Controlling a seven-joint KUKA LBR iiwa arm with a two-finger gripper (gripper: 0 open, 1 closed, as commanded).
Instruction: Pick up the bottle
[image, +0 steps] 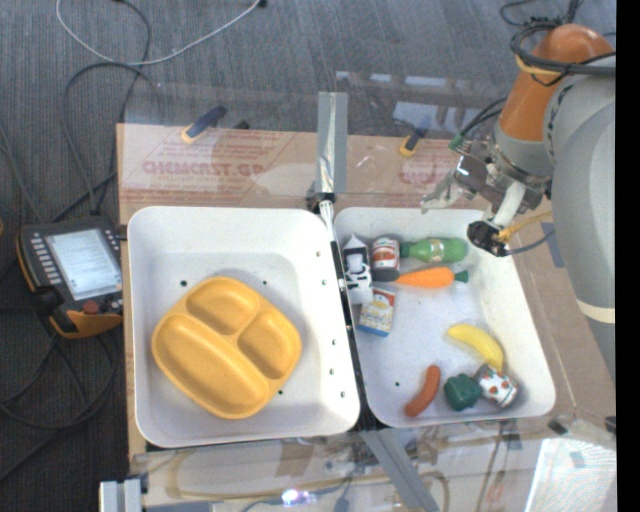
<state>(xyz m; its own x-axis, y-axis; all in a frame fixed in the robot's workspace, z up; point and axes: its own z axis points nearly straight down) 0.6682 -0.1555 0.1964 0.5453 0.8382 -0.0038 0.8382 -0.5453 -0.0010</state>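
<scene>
While your gripper (468, 186) hangs over the far edge of the shallow white right-hand bin (522, 312), you cannot tell whether it is open or closed. The green plastic bottle (436, 250) lies on its side in that bin, near the gripper, just beside an orange carrot (432, 279).

The arm (596, 190), orange band (545, 75) above the wrist, reaches in from the right, gripper (458, 185) angled leftward.

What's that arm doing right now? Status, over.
Gripper over far edge of right bin, apart from bottle. Bottle lying flat at far end. Can and carrot close beside it.
</scene>
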